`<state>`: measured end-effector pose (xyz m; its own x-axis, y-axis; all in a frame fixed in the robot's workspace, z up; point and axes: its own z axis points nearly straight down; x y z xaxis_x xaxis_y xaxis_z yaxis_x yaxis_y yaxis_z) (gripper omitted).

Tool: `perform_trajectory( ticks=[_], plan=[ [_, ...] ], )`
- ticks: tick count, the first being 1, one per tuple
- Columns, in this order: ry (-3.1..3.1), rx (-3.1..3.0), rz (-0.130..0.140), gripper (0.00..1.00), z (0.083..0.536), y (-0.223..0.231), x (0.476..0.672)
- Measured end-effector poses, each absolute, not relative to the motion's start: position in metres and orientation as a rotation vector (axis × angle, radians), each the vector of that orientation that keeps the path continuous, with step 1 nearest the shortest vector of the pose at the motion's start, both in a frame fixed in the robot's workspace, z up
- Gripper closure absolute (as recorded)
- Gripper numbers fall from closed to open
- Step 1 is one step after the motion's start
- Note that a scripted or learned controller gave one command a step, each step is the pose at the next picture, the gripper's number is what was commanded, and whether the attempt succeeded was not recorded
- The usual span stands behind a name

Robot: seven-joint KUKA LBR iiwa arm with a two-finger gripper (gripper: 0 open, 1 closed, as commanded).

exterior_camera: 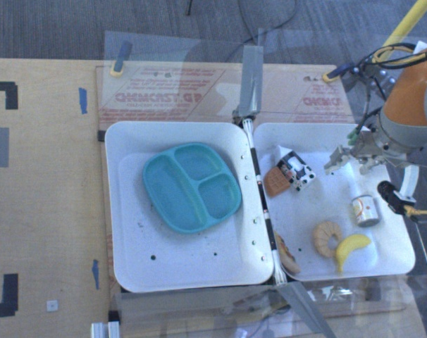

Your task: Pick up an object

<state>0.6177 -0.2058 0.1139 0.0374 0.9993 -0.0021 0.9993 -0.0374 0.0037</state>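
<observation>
Directly below the gripper (356, 159) the right bin's (404, 263) floor lies open, with the can (366, 210) just beside that gap, the banana (351, 248) and bagel (327, 237) farther out, and the black-and-white toy (295, 170) and brown block (276, 181) off to its side.

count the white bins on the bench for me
2. The left bin holds a teal divided plate; the right bin sits against it and holds the small items, such as the banana and can.

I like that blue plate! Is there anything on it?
No, the blue plate has nothing in its three compartments. It lies alone in the left bin. Whatever is underneath it is hidden.
</observation>
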Motion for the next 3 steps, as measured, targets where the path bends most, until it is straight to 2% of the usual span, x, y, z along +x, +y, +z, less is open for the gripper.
perform_trajectory(
  ticks=[1,2,3],
  plan=[
    [2.364,2.063,0.008,0.00,0.088,-0.211,0.579],
    [2.402,2.026,0.019,0.00,0.089,-0.218,0.510],
    [2.443,1.959,0.008,0.00,0.089,-0.210,0.484]
  ],
)
